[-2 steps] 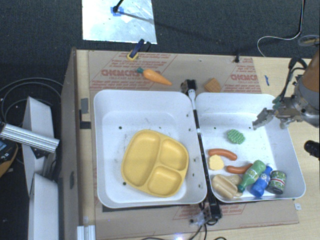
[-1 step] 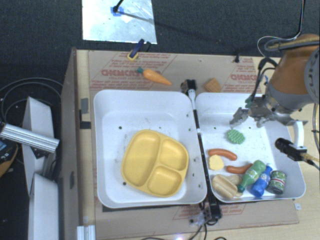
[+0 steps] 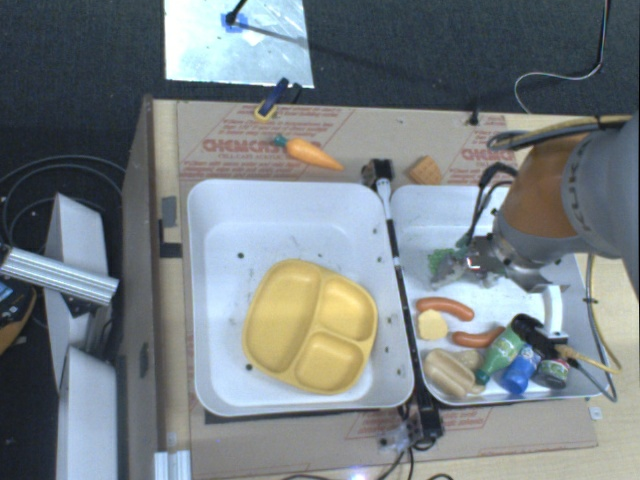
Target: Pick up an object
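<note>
My gripper point(image 3: 472, 261) hangs low over the upper middle of the right bin point(image 3: 430, 208), just right of a small green leafy toy point(image 3: 440, 261). I cannot tell whether it touches the toy. In front of it lie a red sausage point(image 3: 445, 308), a yellow disc point(image 3: 432, 325) and a second sausage point(image 3: 476, 338). Along the bin's front edge sit a hot-dog bun point(image 3: 450, 371), a green bottle point(image 3: 500, 352), a blue bottle point(image 3: 520, 371) and a small can point(image 3: 553, 371).
The left bin point(image 3: 220, 218) holds a yellow divided plate point(image 3: 310, 325). Behind the bins on the cardboard lie a carrot point(image 3: 310, 153), an orange cracker-like piece point(image 3: 425, 171) and a blue and yellow clip point(image 3: 272, 101). The grey arm point(image 3: 570, 198) covers the right bin's far right corner.
</note>
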